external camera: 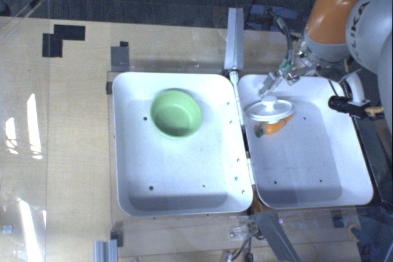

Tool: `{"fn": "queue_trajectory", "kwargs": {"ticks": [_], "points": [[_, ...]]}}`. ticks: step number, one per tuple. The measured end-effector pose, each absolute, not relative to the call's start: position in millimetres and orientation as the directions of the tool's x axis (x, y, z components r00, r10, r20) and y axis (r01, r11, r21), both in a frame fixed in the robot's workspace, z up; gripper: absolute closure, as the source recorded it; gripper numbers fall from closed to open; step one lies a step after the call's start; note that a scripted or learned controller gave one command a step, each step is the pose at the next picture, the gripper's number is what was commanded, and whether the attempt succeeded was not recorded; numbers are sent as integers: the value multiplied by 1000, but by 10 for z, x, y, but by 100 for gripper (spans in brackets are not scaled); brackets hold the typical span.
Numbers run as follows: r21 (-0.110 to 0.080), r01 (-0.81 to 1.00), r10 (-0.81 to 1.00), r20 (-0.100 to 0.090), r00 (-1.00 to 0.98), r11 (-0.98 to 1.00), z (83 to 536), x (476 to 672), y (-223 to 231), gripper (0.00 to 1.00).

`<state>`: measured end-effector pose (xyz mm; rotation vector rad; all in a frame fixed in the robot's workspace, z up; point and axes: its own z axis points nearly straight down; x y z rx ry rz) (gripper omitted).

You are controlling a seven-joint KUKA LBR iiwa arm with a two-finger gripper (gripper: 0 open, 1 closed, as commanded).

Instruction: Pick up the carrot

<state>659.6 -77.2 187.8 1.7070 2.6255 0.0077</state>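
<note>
The carrot (pixel 277 127) is orange with a small green end. It lies in the right bin (pixel 319 187), near that bin's upper left, partly tucked under the front edge of a white round dish (pixel 269 110). My gripper (pixel 268 88) hangs just above the far side of the dish, slanting down and to the left from the orange-banded wrist (pixel 334 6). It is a little beyond the carrot and nothing shows in its grasp.
A green bowl (pixel 176 112) sits in the upper middle of the left bin (pixel 178 187). A metal divider post (pixel 233 40) stands between the bins at the back. Black cables trail behind the arm at the right.
</note>
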Motion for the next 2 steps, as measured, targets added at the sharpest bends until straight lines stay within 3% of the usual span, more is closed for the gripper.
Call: {"fn": "queue_trajectory", "kwargs": {"ticks": [1,2], "points": [[9,946,946,-5,-323,323,1282,6225,-1026,0],[65,939,941,-32,-336,338,1242,5747,-1053,0]]}}
